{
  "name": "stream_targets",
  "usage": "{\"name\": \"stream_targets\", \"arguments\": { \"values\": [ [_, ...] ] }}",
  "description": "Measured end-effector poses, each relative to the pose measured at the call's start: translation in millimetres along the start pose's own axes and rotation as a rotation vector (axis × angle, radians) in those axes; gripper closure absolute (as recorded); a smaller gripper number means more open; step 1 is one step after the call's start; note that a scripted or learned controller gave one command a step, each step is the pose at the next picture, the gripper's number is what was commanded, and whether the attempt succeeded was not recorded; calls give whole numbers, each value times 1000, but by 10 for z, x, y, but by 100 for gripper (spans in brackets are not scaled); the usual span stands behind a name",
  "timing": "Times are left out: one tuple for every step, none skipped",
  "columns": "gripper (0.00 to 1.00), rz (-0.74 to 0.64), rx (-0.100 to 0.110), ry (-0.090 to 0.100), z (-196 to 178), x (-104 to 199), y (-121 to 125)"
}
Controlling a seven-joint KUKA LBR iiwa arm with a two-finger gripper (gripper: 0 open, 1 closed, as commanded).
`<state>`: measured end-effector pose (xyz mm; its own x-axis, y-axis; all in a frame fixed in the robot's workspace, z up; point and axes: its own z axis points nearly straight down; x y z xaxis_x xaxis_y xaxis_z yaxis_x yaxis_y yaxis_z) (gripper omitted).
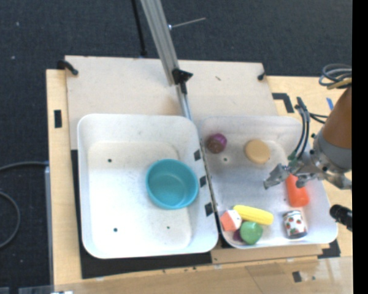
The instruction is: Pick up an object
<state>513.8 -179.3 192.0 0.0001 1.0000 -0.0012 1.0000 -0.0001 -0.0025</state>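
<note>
A: Gripper status?
B: My gripper (292, 175) is at the right bin's (233, 130) right side, over the orange object (298, 194). Can't tell its state.
A: Orange object location?
B: Lower right of frame, near the patterned can (294, 223).

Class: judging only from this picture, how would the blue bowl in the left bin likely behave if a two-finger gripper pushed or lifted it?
The blue bowl sits upright and looks wide and low, so tipping seems unlikely. Its smooth, plastic-like look suggests it is light, rigid and apt to slide across the left bin.
</note>
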Motion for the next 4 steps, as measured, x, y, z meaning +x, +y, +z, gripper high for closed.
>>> {"name": "stream_targets", "arguments": {
  "values": [
    [0, 1, 1, 0, 466, 71, -28],
    [0, 2, -4, -1, 921, 55, -24],
    [100, 6, -9, 0, 800, 53, -7],
    [100, 4, -10, -1, 281, -7, -78]
  ]
}}
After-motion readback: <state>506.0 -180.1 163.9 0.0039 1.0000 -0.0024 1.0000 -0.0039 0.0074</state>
